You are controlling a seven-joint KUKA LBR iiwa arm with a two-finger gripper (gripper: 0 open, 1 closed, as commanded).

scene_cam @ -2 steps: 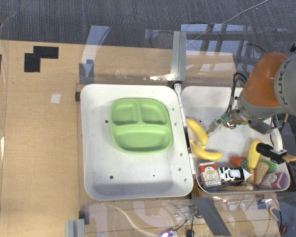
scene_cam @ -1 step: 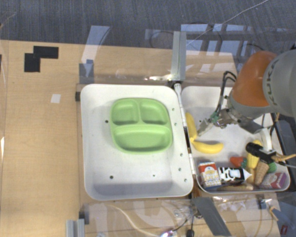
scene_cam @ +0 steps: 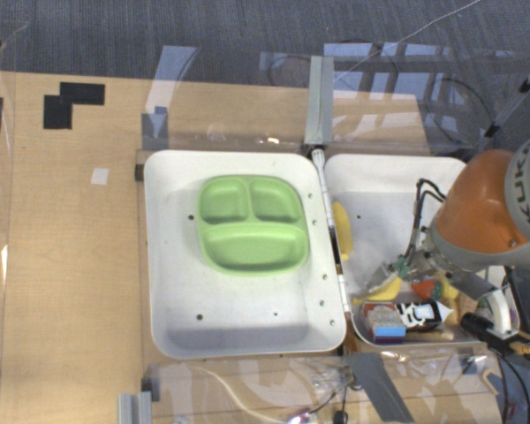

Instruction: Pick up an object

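Observation:
Small objects lie heaped in the near part of the right bin point(scene_cam: 380, 179): a yellow banana-shaped piece point(scene_cam: 382, 289), a blue and white box point(scene_cam: 389, 326), a black and white item point(scene_cam: 421, 313) and red and orange bits point(scene_cam: 425, 287). A second yellow piece point(scene_cam: 341, 228) rests against that bin's left wall. The arm's orange band point(scene_cam: 479, 208) hangs over the bin's right side. Below it, my gripper point(scene_cam: 412, 275) is low over the heap, close to the red and orange bits and largely hidden by the wrist.
A green divided plate point(scene_cam: 251, 223) lies in the left bin point(scene_cam: 172, 263). A metal rail point(scene_cam: 317, 104) runs back from where the bins meet. Cables point(scene_cam: 422, 210) hang by the wrist. Wooden bench top point(scene_cam: 62, 237) stretches to the left.

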